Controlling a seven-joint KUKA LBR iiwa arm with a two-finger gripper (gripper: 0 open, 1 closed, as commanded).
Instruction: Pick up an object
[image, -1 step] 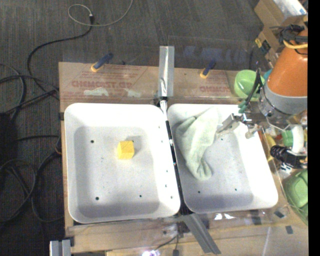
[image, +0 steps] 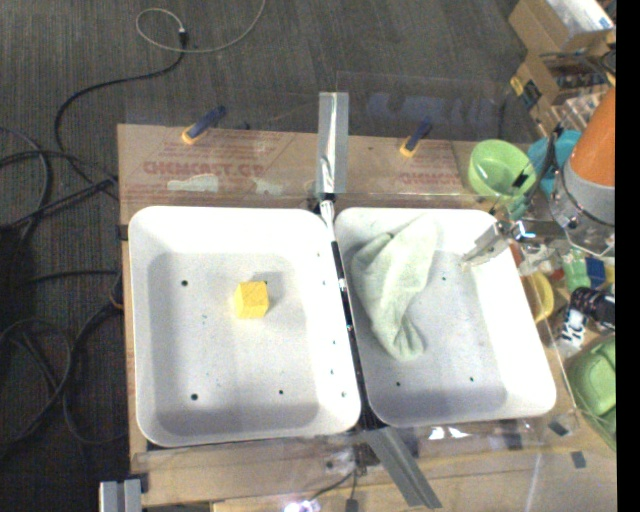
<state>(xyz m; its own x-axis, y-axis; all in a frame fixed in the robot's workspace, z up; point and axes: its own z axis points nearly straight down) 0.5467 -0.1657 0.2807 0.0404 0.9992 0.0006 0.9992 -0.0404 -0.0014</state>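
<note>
Above right bin's (image: 520, 330) far-right rim: jaws (image: 492, 246), poised high, nothing between them; apart or together, cannot tell. Just left of jaws: pale green cloth (image: 400, 280), slumped along bin's left wall, nearest pick, probably the target. Well left of jaws, across the divider: yellow block (image: 252, 299), alone mid left bin (image: 160, 250), easy grasp but far reach. Behind jaws on tabletop (image: 240, 160): green bowl (image: 497, 166), outside bins.

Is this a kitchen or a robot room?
Probably a robot lab. A grey robot arm's gripper hangs over two shallow white bins on a bench, one with a small yellow block, one with a pale green cloth.
</note>
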